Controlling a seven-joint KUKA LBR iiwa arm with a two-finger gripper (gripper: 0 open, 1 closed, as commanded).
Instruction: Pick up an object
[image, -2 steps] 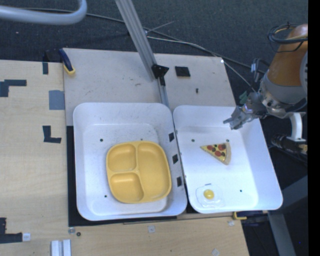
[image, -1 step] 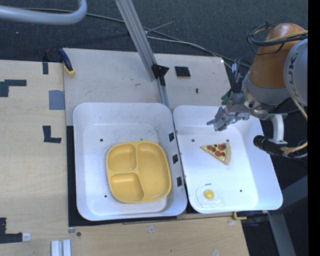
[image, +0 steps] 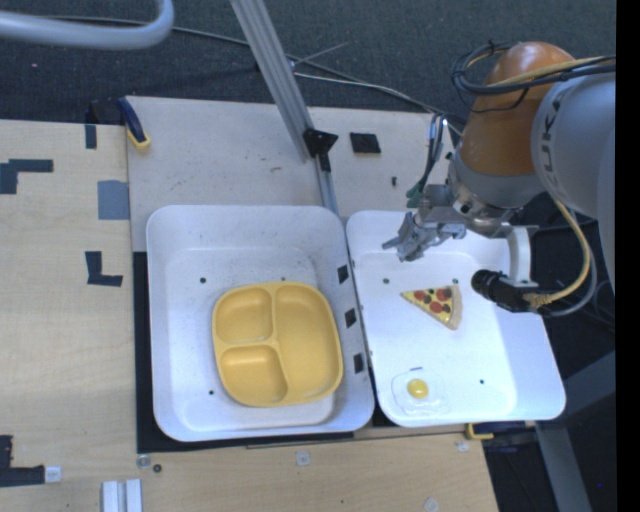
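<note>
A toy pizza slice (image: 437, 301) lies flat in the middle of the right bin (image: 520, 385). Near that bin's front edge rests a toy fried egg (image: 417, 389). My gripper (image: 412, 244) hangs over the right bin's back left part, up and to the left of the pizza slice. Its fingers (image: 401, 247) stand slightly apart with nothing between them. The grey arm with its orange band (image: 512, 105) comes in from the upper right.
A yellow divided plate (image: 276, 343) fills much of the left bin (image: 180, 250). A slanted metal pole (image: 285, 85) stands behind the bins. Black cables (image: 560, 290) loop beside the right bin's right side. Tape marks dot the bench at the left.
</note>
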